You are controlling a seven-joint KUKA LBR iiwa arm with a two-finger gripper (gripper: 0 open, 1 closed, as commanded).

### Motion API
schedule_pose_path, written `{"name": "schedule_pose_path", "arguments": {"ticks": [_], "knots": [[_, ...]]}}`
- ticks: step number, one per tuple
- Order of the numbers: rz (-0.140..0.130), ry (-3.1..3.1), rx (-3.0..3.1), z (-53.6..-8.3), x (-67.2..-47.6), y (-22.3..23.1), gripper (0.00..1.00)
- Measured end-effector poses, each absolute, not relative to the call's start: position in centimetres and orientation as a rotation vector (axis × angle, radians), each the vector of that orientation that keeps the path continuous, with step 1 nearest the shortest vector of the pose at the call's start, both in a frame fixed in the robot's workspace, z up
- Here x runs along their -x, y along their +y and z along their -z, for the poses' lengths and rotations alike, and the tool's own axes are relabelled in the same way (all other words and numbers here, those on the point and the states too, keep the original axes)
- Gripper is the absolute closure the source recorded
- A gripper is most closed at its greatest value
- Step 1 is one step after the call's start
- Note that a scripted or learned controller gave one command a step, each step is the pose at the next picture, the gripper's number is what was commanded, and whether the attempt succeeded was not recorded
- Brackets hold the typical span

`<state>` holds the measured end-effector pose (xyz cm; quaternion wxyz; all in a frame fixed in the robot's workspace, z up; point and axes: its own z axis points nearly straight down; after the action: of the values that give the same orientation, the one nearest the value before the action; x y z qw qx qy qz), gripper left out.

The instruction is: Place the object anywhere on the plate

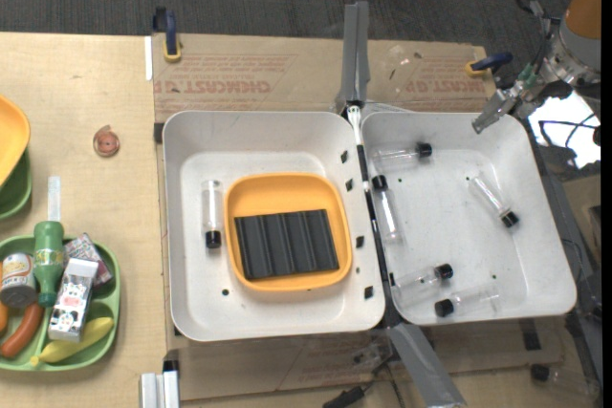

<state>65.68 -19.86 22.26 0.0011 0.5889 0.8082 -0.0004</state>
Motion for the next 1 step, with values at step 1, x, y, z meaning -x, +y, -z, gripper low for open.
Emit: {"name": "schedule_pose_path", "arguments": {"ticks": [1], "knots": [[0.001,2.683,-1.634,-21.10,-58.36,-16.74,0.00]]}}
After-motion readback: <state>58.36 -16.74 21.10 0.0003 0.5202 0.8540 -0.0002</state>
